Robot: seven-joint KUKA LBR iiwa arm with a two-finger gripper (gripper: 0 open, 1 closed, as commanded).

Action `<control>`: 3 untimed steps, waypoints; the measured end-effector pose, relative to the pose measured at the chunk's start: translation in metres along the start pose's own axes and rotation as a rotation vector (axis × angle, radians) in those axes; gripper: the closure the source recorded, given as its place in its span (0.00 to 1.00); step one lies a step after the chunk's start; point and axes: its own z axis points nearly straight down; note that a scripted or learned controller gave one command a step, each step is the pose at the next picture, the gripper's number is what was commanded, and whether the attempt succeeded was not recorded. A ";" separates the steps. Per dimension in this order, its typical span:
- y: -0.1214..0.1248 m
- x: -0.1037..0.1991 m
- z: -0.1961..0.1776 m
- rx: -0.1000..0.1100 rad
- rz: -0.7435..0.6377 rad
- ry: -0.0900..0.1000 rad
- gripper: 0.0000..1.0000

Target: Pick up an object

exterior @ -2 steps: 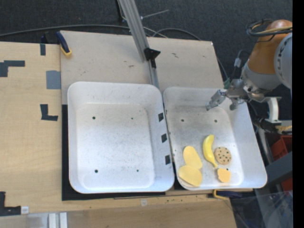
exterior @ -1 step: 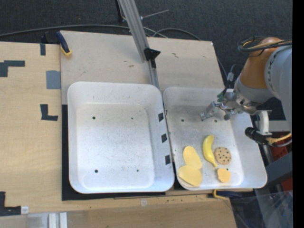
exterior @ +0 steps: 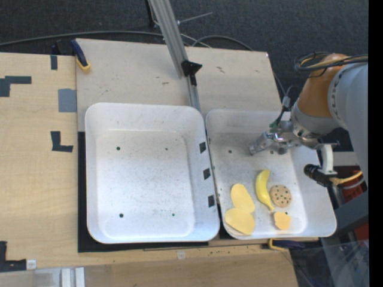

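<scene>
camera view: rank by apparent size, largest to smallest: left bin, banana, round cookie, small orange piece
1. left bin
2. banana
3. round cookie
4. small orange piece, slightly smaller than the cookie; the gap is narrow.

A robotics laboratory is indicated. A plywood counter marked with tape pieces is set on dark carpet. Two white bins are mounted on it, an aluminium post is fixed behind, and cables are routed alongside.
</scene>
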 end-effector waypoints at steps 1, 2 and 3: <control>0.001 0.000 -0.011 -0.002 -0.001 0.000 1.00; 0.002 0.005 -0.074 -0.010 0.000 -0.001 1.00; 0.000 0.000 -0.136 -0.009 0.001 -0.001 1.00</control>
